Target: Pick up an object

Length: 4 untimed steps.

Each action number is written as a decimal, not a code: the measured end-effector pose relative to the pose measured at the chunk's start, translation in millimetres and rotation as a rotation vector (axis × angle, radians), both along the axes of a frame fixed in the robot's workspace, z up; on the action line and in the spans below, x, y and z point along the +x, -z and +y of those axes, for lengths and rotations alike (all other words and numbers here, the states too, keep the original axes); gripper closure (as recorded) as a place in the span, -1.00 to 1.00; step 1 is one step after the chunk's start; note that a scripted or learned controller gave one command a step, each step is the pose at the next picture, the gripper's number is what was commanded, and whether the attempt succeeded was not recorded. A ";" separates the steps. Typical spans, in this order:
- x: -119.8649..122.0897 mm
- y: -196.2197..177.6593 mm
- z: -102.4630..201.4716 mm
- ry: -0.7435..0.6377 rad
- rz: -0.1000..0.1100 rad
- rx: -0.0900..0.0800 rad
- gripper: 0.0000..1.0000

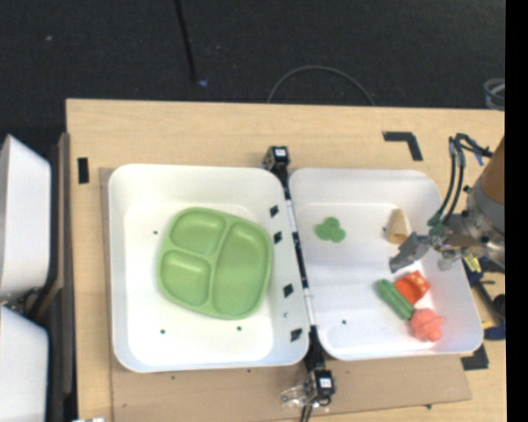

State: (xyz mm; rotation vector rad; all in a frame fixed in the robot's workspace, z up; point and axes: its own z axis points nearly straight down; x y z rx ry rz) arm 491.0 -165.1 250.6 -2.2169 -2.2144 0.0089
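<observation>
A: Looking left to right, the left bin point(123, 236) carries only a green divided plate point(216, 262); the right bin point(361, 192) has the pickable bits: a small green leafy piece point(330, 229), a beige wedge point(397, 226), a green stick point(393, 298), an orange-red block point(413, 286) and a pink lump point(427, 324)

B: And the gripper point(411, 251)?

A: Over the right bin's right half, arm coming in from the right. The orange-red block lies just below it toward the near edge, the closest thing, I'd judge. The green stick's long axis runs diagonally, upper left to lower right

B: Fingers open?

A: Can't tell; too blurred. Nothing visibly held

B: Any writing?

A: None readable on the surface point(202, 130) or the objects
</observation>
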 end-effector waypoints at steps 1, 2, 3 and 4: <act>2.3 -5.8 0.3 -0.003 -0.011 -0.002 -1.00; 3.1 39.1 -7.9 0.000 -0.008 -0.003 -1.00; 11.2 98.0 -7.4 0.001 -0.006 -0.002 -1.00; 10.8 150.7 -8.3 0.000 -0.007 -0.002 -1.00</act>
